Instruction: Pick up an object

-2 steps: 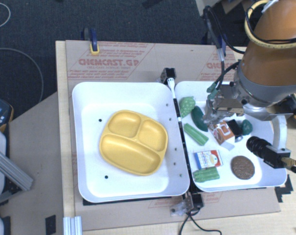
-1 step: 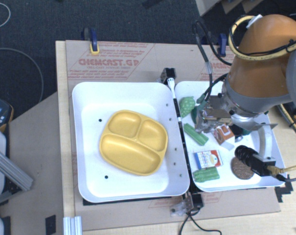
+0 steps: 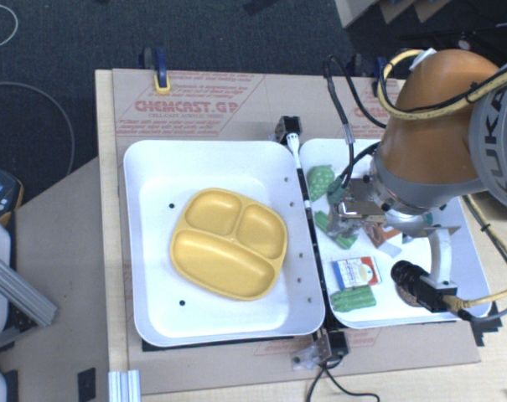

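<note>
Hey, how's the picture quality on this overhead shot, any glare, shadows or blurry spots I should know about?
In the camera view the lighting is even and soft; the yellow divided plate shows only a mild sheen, and the left bin is bright without washing out. The arm casts a soft shadow over the right bin, and the gripper area beneath it looks dark and slightly soft. The printed board reads sharply.

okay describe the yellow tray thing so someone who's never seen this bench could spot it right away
Start at the two white bins side by side and take the left bin, away from the arm. The yellow divided plate lies in its middle, alone there. It is rounded, with three compartments, two small and one long, and far larger than the small green and boxed items in the right bin.
</note>
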